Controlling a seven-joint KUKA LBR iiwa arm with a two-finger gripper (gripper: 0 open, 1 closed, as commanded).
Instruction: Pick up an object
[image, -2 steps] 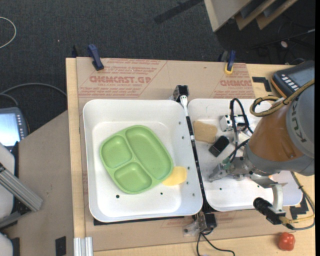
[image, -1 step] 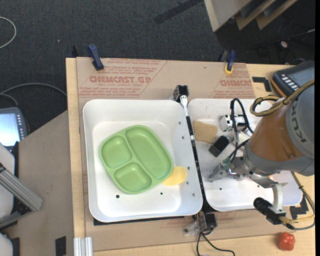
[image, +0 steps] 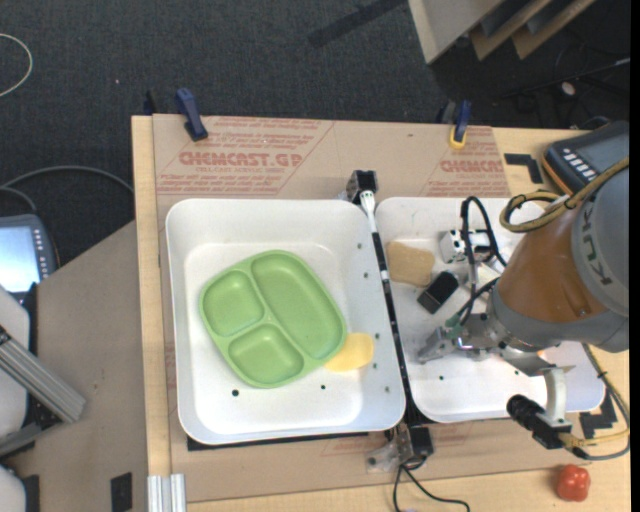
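A green divided plate (image: 270, 318) lies in the left bin (image: 185, 300). A small yellow piece (image: 351, 352) rests against the plate's lower right edge. In the right bin (image: 450, 400) a tan block (image: 410, 262) sits near the dividing wall, with a small black object (image: 437, 291) just to its lower right. My gripper (image: 437, 347) hangs low over the right bin's floor, below the black object and apart from it. Nothing shows in its grasp. The arm hides the bin's right half.
The grey and orange arm (image: 560, 280) with its cables covers the right bin's far side. A red object (image: 571, 482) sits on the bench at the bottom right. A blue clamp (image: 190, 112) and a yellow clamp (image: 460, 125) grip the board's back edge.
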